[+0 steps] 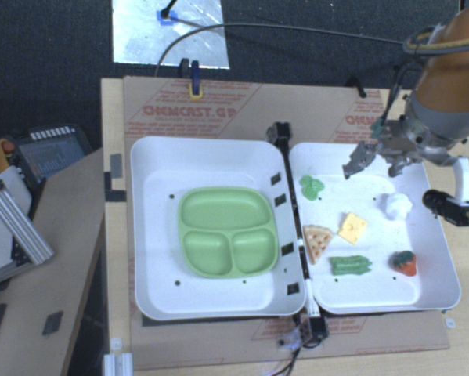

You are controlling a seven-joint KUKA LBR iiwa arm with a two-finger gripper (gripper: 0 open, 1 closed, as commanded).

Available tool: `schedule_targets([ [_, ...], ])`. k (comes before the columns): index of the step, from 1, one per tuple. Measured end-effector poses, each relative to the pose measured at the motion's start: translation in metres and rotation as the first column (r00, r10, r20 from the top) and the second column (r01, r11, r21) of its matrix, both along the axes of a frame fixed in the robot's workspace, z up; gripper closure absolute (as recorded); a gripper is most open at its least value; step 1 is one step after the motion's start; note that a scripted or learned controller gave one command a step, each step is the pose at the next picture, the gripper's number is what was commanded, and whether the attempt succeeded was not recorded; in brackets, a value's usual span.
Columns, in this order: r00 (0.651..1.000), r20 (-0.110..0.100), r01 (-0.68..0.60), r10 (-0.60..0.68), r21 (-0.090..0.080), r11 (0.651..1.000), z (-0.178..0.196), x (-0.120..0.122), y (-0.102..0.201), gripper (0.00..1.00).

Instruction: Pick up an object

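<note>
Tabletop (117,304) nearest, carrying two bins side by side. Nearer than the cheese (352,228), in the same right bin (375,294): bean (350,265) just in front, red toy (405,263) off to its right. Pizza (318,243) just left of the cheese, not quite touching. Well left of the cheese, in the left bin (152,210): green plate (226,196). Beyond the cheese: white lump (396,205) to the right, leaf (311,186) to the left. Farthest, above and behind the cheese: pincer (377,163), spread and grasping nothing, raised over the bin's back part. Probably best to take the white lump or the cheese, both close under the pincer. Centre over the chosen piece, keep clear of neighbours and the bin wall, lower straight, clench only once the piece sits between the fingers.
</note>
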State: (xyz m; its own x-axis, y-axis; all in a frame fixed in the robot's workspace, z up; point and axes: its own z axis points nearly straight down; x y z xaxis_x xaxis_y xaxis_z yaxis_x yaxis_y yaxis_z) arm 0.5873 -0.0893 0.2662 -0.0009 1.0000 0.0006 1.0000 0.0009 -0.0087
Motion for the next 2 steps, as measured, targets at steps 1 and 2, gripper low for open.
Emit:
schedule_targets([
  [1, 1.000, 0.010, -0.002, 0.002, -0.001, 1.000, 0.005, 0.002, 0.000, 0.00],
  [2, 1.000, 0.007, 0.000, 0.000, -0.001, 1.000, -0.042, 0.003, -0.009, 0.00],
])
